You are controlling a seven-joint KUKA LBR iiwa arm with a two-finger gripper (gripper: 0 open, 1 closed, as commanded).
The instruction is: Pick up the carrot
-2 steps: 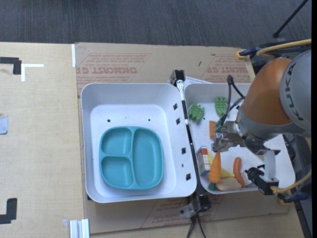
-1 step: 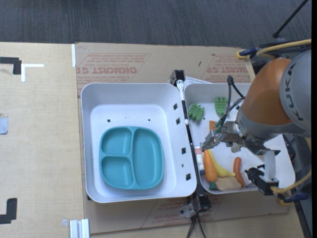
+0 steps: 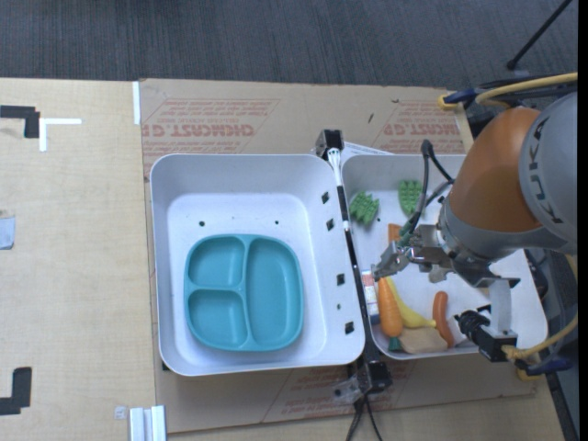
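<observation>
Cardboard-lined bench below me, two white bins on it; the orange tapered carrot point(image 3: 390, 307) lies on the right white bin's point(image 3: 524, 315) floor near the divider, not lifted, beside a yellow banana-like piece point(image 3: 415, 318) and a red sausage point(image 3: 442, 312). My gripper point(image 3: 390, 263) hovers just above its top end, but I cannot tell whether it's parted or clenched. Grasp and lift remain, I'd say. Grey arm point(image 3: 501, 200) hides the bin's middle.
</observation>
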